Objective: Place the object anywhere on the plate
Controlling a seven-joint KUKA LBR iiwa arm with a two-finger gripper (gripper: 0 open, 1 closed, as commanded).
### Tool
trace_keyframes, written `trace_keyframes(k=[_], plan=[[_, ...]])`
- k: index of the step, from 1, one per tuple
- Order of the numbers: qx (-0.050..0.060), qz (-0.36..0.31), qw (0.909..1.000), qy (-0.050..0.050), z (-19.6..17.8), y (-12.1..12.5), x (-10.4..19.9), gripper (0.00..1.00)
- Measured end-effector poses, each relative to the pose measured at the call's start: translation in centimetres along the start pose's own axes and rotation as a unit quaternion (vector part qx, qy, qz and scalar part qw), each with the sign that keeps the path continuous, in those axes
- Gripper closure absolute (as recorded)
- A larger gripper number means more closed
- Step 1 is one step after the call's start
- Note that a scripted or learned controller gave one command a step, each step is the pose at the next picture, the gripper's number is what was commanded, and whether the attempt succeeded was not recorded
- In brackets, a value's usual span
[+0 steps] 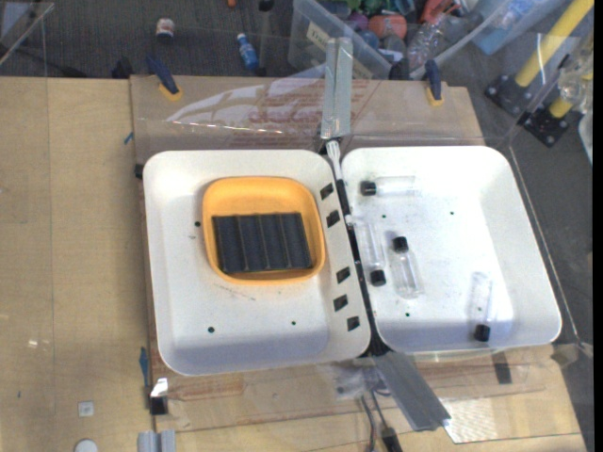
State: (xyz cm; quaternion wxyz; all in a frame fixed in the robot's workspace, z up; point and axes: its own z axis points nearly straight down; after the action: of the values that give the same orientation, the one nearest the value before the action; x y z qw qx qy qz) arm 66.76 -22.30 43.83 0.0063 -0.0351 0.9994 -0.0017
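Note:
A square orange-yellow plate (265,190) sits in the left white bin (184,295), slightly back of its middle. A flat black ribbed block (262,243) lies on the plate and covers most of its floor. In the right white bin (495,210) lie several clear tubes with black caps: one at the back (388,187), one near the middle (405,266), one along the dividing edge (371,255) and one at the front right (480,306).
A metal post (336,88) stands behind the seam between the bins, and black clips (341,276) line that seam. A clear tub of colourful toys (400,8) stands beyond the bench. Wooden bench surface (66,252) lies left of the bins.

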Motion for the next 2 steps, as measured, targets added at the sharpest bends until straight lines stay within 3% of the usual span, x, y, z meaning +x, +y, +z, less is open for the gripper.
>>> trace_keyframes(k=[1, 2], plan=[[0.000, -0.029, 0.9996, 0.000, 0.00, 0.16, -0.07, 1.00], [-0.001, -0.153, 0.9882, -0.001, -0.01, 0.18, -0.08, 1.00]])
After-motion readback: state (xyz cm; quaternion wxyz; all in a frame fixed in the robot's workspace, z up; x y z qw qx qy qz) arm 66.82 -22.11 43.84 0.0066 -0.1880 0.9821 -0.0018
